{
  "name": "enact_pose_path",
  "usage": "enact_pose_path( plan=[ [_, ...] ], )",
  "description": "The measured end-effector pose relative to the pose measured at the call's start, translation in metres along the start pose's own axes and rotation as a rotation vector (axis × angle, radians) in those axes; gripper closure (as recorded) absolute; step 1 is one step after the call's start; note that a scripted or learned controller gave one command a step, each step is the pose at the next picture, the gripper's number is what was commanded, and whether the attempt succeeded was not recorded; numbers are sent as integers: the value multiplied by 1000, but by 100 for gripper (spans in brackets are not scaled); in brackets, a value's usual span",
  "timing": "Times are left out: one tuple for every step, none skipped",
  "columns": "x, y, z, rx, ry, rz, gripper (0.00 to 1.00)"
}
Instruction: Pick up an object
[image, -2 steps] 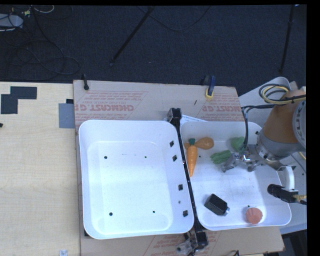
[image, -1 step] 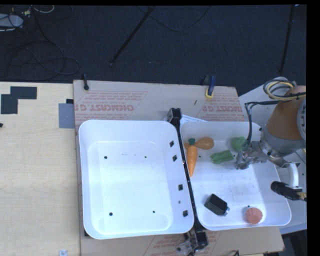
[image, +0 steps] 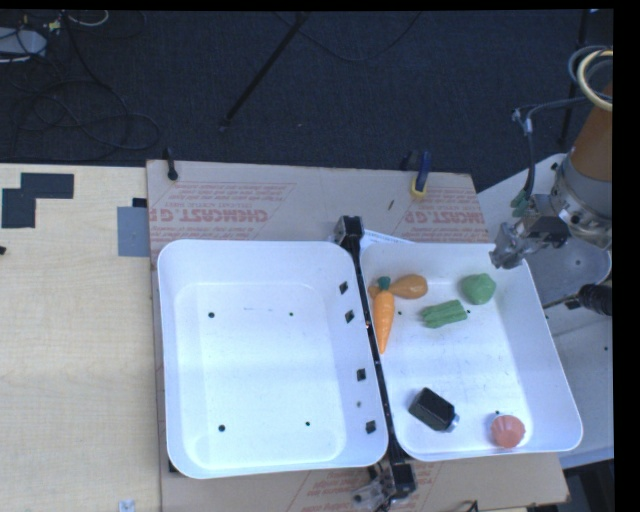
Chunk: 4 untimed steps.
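Bright even light, soft shadows, slightly blurry, dark background

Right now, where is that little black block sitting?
In the camera view, the black block lies in the right bin, near its front edge, just left of the pink ball and well below the carrot.

A dark carpeted floor (image: 300, 80) fills the top of the frame, with black cables (image: 90, 110) trailing across its upper left. Below, a pale wooden bench (image: 70, 350) spans the left side, and a printed cardboard sheet (image: 300, 205) lies centre.
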<state>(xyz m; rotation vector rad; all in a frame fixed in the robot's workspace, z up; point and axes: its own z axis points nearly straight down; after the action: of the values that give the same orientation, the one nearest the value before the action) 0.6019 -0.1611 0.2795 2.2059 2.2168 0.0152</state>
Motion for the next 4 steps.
enact_pose_path(
  plan=[
    [73,4,-66,10,5,-3,100],
    [158,-39,-145,11,7,-5,100],
    [205,-70,-143,21,4,0,100],
    [292,-101,-169,18,6,-5,100]
  ],
)
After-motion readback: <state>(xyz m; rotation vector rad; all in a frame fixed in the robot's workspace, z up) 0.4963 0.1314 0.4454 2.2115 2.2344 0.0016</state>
